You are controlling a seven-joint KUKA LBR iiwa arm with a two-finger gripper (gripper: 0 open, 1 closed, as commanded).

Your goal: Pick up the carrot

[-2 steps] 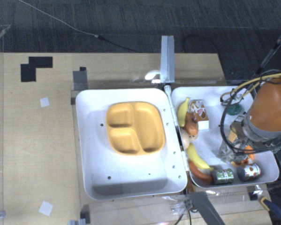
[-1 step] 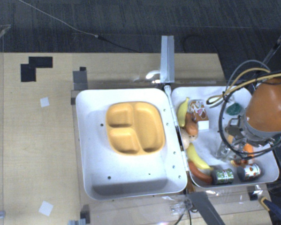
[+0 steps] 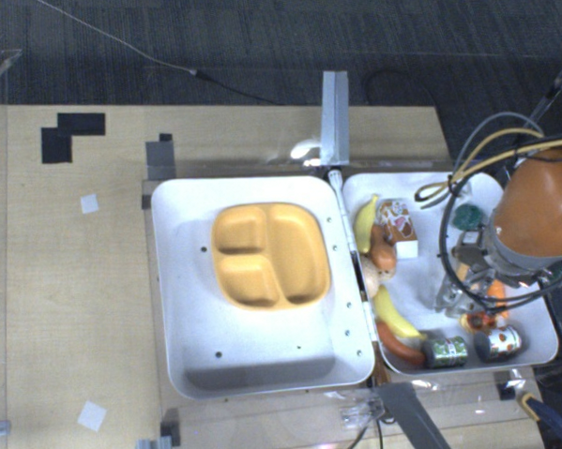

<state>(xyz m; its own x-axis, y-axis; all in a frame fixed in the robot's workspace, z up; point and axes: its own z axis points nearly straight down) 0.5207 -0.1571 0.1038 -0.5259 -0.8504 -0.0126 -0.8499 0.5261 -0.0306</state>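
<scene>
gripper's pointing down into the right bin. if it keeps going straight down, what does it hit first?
Most likely the carrot: orange shows right beneath the gripper, with a small can just nearer the camera. Depth is unclear from this slanted view, so it may reach the right bin floor beside it.

Two white bins, one yellow tray, two bananas, two cans.

A divided plate lies in the left bin; bananas (and cans) fill the right bin.
</scene>
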